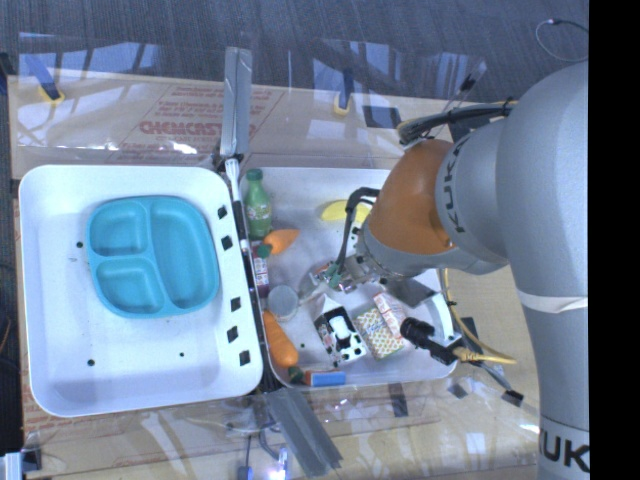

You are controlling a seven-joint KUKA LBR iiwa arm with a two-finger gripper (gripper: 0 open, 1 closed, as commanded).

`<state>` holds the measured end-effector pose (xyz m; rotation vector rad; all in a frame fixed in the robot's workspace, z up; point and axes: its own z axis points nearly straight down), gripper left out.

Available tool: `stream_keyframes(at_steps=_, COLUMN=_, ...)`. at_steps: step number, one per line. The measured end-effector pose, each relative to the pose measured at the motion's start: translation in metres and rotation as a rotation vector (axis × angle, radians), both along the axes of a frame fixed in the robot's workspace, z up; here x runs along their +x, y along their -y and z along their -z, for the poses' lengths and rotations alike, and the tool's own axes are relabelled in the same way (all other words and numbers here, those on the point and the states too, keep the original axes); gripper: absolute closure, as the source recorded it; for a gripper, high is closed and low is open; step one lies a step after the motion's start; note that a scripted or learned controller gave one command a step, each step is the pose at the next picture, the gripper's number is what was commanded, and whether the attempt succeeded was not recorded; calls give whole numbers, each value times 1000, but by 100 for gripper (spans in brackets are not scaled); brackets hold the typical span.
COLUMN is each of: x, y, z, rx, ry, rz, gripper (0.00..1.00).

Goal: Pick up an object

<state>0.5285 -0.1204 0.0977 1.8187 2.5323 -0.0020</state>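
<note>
Hovering low over the right bin (pixel 300 183), the gripper (pixel 335 273), its jaw state impossible to tell, seemed mid-approach above clutter, with an orange carrot (pixel 281 240) at ten o'clock, so the next move called for descending squarely onto one object.

Bench (pixel 120 118) of pale wood under clear sheeting, red print at far left. Two white bins directly on it: right bin (pixel 300 183) beneath gripper (pixel 335 273), left bin (pixel 50 298) well left of gripper, touching its neighbour.
</note>
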Motion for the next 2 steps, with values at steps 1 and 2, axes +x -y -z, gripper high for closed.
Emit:
stream_keyframes(at_steps=1, x=-3, y=-3, z=-7, rx=8, ry=-15, rz=-8, gripper=100)
stream_keyframes(at_steps=2, x=23, y=-40, z=-134, rx=16, ry=-21, rz=143, gripper=100)
